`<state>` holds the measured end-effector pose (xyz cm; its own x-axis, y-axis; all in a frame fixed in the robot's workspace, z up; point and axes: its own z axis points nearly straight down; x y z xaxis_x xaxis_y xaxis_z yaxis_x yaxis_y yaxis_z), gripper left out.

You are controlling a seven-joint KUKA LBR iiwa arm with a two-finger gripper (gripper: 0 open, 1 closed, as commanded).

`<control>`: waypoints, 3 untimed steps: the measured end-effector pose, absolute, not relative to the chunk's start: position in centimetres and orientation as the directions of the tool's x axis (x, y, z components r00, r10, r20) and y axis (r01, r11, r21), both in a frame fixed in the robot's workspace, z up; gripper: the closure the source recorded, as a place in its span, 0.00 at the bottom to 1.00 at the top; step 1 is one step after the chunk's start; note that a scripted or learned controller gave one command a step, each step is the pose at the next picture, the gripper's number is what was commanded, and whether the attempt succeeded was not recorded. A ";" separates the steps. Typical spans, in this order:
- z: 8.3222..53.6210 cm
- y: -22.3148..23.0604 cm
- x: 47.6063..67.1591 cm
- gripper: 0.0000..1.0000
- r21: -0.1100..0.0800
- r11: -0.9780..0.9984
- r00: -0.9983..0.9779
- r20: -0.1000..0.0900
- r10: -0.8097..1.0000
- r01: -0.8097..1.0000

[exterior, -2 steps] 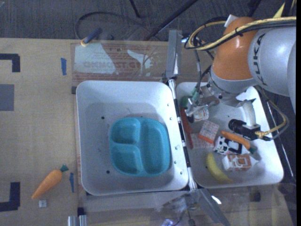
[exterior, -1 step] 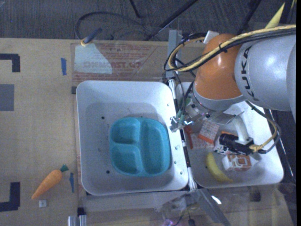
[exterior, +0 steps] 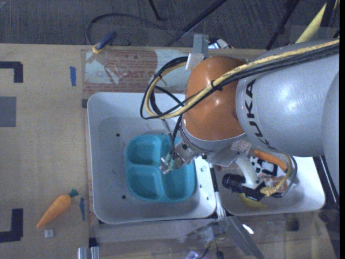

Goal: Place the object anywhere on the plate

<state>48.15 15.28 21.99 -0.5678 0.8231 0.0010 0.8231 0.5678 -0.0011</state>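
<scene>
The KUKA arm (exterior: pixel 285 96) took up most of the right half of the view, grey, its orange band (exterior: pixel 213 99) bulging over the gap between the two bins, with black and yellow cables (exterior: pixel 161 99) looping off its left side. Beneath it the left bin (exterior: pixel 102 161) sat on the wooden bench (exterior: pixel 43 144), and the right bin (exterior: pixel 310 198) showed only partly past the arm. In the left bin lay the plate (exterior: pixel 143 169), a teal tray split into compartments, set toward the bin's right side. The gripper (exterior: pixel 170 163) hung over the plate's right part, about where the dividers met; its opening could not be told, as the tip was small and blurred against the teal. In the right bin a yellow object (exterior: pixel 250 198) lay just under the arm's wrist hardware, mostly hidden, so its kind could not be told, and which thing was meant for the plate could not be told either. A toy carrot (exterior: pixel 55 209) lay on the bench left of the left bin, well apart from the plate, near strips of blue tape (exterior: pixel 73 75)
</scene>
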 end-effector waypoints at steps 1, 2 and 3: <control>18.9 20.4 49.3 1.00 0.000 0.710 -0.710 0.001 0.704 0.704; 19.9 13.4 47.9 1.00 -0.002 0.603 -0.603 0.002 0.798 0.798; 20.9 21.2 47.9 1.00 0.002 0.677 -0.677 -0.001 0.736 0.736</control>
<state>47.90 21.21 20.88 -0.6769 0.7361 -0.0007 0.7361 0.6769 0.0021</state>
